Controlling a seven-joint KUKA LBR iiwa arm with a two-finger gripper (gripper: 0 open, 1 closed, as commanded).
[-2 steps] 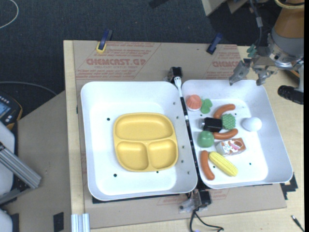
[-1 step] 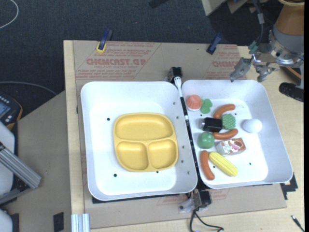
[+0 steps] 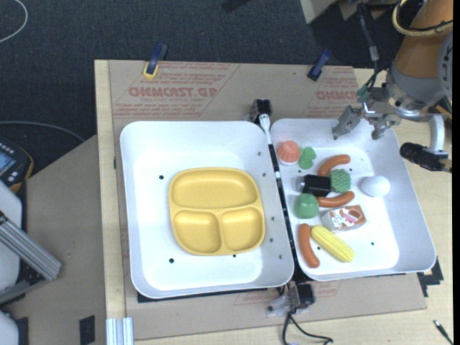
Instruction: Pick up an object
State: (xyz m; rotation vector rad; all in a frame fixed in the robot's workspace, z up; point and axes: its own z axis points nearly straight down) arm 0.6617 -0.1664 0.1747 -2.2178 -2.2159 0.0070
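Gripper, fingers spread and holding nothing, hangs at frame upper right over the right bin, we judge poised above clustered toy food.

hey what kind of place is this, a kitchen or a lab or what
Most likely a robotics lab bench, not a kitchen. A grey and orange robot arm hangs its tool over two white bins clamped to a board, and the food in them, like the corn, looks like plastic toys.
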